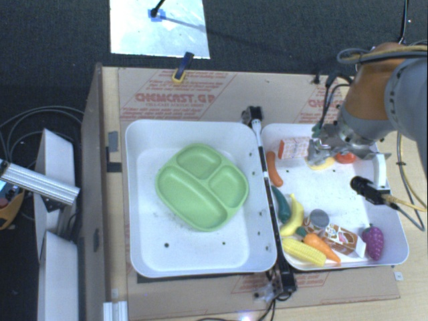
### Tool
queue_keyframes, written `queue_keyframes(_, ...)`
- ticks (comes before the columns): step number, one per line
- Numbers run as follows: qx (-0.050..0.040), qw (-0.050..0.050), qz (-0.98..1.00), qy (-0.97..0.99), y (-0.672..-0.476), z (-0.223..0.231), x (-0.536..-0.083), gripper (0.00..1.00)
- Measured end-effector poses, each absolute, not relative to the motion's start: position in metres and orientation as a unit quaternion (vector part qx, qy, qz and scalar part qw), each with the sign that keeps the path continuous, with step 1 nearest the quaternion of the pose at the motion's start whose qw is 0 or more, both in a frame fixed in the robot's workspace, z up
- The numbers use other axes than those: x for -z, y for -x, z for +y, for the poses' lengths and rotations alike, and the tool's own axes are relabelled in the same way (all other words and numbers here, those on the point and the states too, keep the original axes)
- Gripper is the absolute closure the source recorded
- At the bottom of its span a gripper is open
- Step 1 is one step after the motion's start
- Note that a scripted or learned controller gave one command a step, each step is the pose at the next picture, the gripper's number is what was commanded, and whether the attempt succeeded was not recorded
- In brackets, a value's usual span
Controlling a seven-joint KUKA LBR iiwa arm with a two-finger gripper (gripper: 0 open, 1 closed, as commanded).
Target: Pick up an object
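Note:
My gripper (321,151) hangs low over the far part of the right bin (388,212). It is just above a small yellow piece (322,165) and beside a red piece (345,158). A white and orange carton (292,149) lies just left of it. An orange sausage-shaped toy (273,169) rests along the bin's left wall. Nearer the front are a green pepper (281,206), a banana (293,221), a grey can (318,218), a corn cob (302,251), a carrot (322,246), a snack box (342,238) and purple grapes (372,241).
The left bin (144,179) holds a green divided plate (202,187). A ridge (264,179) separates the two bins. A black part (365,188) juts over the right bin below the wrist. Cables hang at the right edge.

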State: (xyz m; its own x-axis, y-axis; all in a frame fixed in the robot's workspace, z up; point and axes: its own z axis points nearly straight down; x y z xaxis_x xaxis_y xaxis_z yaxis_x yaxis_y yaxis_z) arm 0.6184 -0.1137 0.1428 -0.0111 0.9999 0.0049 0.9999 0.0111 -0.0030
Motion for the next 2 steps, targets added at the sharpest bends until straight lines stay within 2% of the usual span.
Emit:
queue_keyframes(1, 0.0006, -0.001, -0.708, 0.706, -0.619, -0.121, -0.146, 0.00)
queue_keyframes(2, 0.0013, 0.008, -0.707, 0.707, -0.638, -0.176, -0.082, 0.00)
